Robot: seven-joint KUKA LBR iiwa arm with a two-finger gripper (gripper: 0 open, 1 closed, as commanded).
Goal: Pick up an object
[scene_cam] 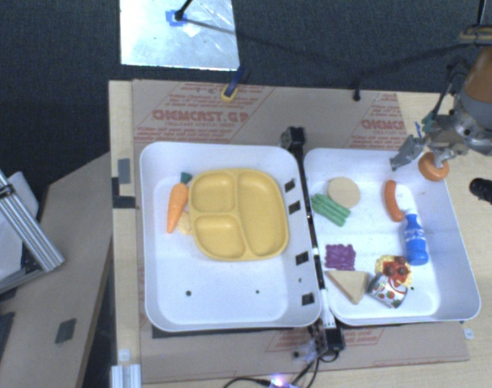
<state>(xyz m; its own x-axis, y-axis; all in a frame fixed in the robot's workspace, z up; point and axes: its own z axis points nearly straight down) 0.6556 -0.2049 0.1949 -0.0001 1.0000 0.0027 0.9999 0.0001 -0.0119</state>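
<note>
Over the right bin's (464, 289) far right corner I see the gripper (430, 156) holding an orange round piece (433, 168) between its fingers. Near that bin's right edge a blue bottle (414, 237) lies lengthwise, cap toward the far edge.

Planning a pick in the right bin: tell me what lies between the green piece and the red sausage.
In the camera view, the round tan cookie lies between the green piece and the red sausage, nearer the green piece; bare white bin floor fills the rest.
</note>
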